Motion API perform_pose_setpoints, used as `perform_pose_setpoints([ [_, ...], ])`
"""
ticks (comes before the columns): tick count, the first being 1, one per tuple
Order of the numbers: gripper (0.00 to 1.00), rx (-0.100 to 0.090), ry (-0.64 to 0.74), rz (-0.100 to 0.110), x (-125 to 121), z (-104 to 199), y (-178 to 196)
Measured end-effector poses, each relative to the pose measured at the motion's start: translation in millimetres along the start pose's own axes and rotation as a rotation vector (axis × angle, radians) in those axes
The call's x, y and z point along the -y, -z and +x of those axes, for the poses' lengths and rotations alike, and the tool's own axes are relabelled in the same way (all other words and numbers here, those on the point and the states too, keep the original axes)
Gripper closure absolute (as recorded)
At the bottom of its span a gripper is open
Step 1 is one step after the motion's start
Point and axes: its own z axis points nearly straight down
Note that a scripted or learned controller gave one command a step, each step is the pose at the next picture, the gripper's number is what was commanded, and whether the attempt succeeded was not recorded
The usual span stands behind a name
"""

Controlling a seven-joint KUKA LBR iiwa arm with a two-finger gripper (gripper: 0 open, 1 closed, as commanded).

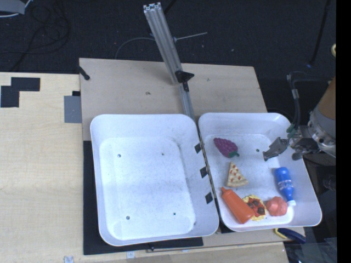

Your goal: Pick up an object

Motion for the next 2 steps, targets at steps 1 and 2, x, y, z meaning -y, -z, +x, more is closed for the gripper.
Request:
perform_pose_setpoints([
  [1,0.00,0.000,0.000,0.001,-3.3,8.1,-59.0],
  [2,0.00,0.000,0.000,0.000,-11.3,11.4,-116.3],
])
